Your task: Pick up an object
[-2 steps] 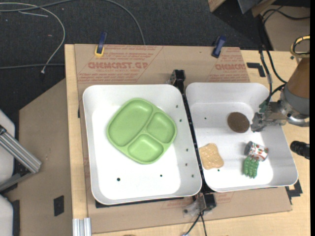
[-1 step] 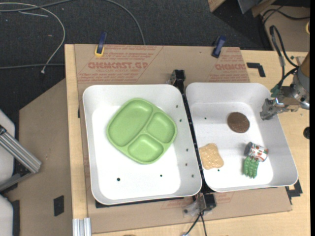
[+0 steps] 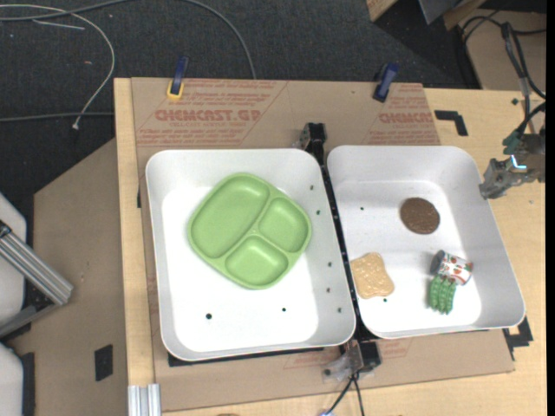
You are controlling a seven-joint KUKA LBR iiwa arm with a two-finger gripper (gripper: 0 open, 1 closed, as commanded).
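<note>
You are looking down on a cardboard-topped bench [image 3: 286, 111] that is carrying two shallow white bins side by side. The left bin [image 3: 173, 319] is sitting across the middle left of the frame, and lying in its upper centre is a green divided plate [image 3: 250, 230], turned at a slant, with one large compartment toward the left and two smaller ones toward the right and bottom. The right bin [image 3: 381, 180] is sitting across the middle right and is holding three small things. A brown round disc [image 3: 421, 216] is lying in its upper right part. A tan cracker-like piece [image 3: 372, 276] is resting at the lower left of that bin, close to the wall shared with the left bin. A green toy with a red and white end [image 3: 446, 282] is lying in the lower right part, below the disc and well apart from the tan piece. At the right edge of the frame, just outside the right bin's upper right rim, the gripper [image 3: 506, 173] is hanging over the bench; it is too small and blurred for you to tell how it stands, and nothing is showing in it.
</note>
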